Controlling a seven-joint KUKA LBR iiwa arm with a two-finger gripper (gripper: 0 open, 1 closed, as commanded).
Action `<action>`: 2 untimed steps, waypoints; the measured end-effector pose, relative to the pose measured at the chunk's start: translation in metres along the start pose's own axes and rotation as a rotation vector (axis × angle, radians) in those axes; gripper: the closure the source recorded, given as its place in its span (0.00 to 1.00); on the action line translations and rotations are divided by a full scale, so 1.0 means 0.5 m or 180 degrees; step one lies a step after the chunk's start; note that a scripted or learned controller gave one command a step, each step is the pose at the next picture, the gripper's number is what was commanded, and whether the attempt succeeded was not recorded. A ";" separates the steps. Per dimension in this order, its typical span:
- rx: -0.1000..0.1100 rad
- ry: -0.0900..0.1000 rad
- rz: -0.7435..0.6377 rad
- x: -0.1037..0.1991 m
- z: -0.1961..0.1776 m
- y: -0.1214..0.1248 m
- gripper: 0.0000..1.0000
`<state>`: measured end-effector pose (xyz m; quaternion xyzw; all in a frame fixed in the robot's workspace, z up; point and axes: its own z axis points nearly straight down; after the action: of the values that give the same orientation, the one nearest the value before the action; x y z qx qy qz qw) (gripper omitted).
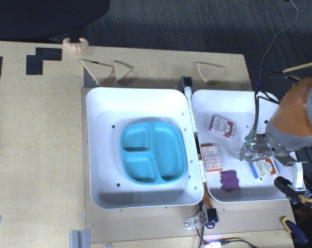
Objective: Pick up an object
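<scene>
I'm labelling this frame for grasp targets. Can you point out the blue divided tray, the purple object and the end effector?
Blue divided tray (pixel 154 152): camera view, on its central divider, left bin.
Purple object (pixel 229 180): camera view, on its middle, right bin's near edge.
End effector (pixel 251 150): camera view, at its tip over the right bin.

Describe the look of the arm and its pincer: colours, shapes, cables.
The arm is rounded, with a broad orange band above a grey wrist. Its pincer is a small metallic grey assembly. A thin dark cable runs down beside the arm toward the pincer.
</scene>
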<state>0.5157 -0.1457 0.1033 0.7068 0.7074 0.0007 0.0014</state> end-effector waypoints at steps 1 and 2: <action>0.0000 0.0002 -0.0002 0.001 0.000 0.000 0.00; -0.0010 0.0002 -0.0010 0.002 -0.021 0.003 1.00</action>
<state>0.5171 -0.1446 0.1138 0.7057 0.7085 0.0020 0.0022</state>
